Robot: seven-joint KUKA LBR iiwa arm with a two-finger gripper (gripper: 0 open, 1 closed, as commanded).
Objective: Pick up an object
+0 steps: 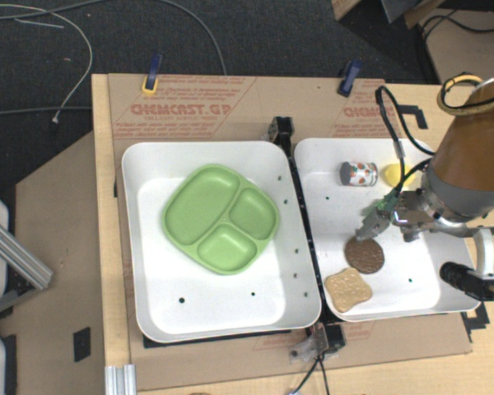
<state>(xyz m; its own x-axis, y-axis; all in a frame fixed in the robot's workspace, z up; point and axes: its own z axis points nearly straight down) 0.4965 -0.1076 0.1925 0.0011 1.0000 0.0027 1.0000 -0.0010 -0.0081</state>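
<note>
A: Count of bins?

B: Two white bins side by side. The left bin (148, 303) carries one item, a green divided plate (221, 217) with three compartments, lying flat near its centre.

A: And the right bin (321, 167)?

B: Four items. One small can (358, 174) lying on its side toward 12 o'clock. One yellow object (391, 173) just beside it at 3 o'clock of the can, partly hidden by cabling. One brown round cookie (365, 256) near the bin's centre. One tan toast slice (347, 289) at 7 o'clock of the cookie, close to touching it, near the bin's front edge.

A: Arm position?

B: One arm enters from 3 o'clock. Its gripper (369, 231) hangs directly over the cookie's upper edge, fingers pointing toward 8 o'clock.

A: Jaw state?

B: Cannot tell; the fingers read as one dark tip from this angle. Nothing is visibly between them. The cookie lies flat on the bin floor.
</note>
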